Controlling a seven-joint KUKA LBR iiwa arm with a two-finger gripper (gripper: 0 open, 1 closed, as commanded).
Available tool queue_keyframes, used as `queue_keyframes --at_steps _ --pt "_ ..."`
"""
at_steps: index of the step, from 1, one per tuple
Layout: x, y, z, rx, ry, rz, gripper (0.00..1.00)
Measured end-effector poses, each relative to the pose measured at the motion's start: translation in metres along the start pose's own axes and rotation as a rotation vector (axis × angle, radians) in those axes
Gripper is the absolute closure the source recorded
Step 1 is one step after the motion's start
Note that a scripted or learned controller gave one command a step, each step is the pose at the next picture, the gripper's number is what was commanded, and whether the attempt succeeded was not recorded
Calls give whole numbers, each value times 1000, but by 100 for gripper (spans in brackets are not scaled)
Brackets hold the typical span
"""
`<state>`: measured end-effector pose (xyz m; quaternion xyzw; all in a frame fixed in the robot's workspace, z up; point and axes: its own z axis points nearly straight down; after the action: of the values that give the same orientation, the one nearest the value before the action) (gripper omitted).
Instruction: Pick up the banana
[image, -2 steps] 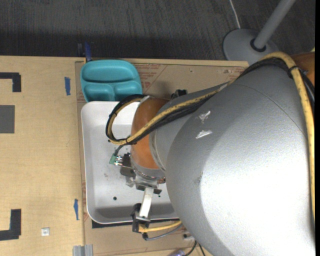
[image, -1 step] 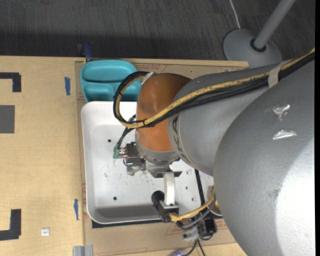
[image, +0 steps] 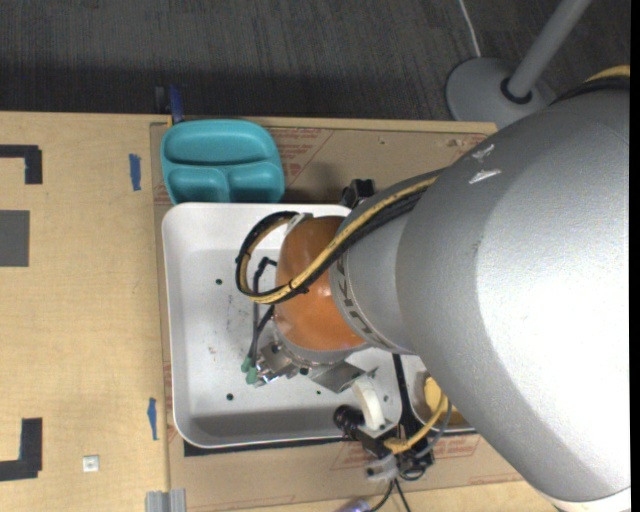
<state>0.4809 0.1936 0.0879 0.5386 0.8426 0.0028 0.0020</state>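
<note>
Jaws (image: 256, 372) sat low in the left white bin (image: 195, 300), near its front wall; green-tipped fingers were visible, but open or closed I couldn't tell, and nothing showed between them. Banana: only a likely candidate, a yellow sliver (image: 432, 397) at the arm's (image: 520, 300) lower edge, right of the jaws, apparently in the other bin. Long axis hidden by the arm. Teal tray (image: 222, 160) sat on the tabletop behind the bin. No readable writing or labels.
</note>
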Motion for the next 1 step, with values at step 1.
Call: queue_keyframes --at_steps 1 --pt "21 9 1 1 0 231 100"
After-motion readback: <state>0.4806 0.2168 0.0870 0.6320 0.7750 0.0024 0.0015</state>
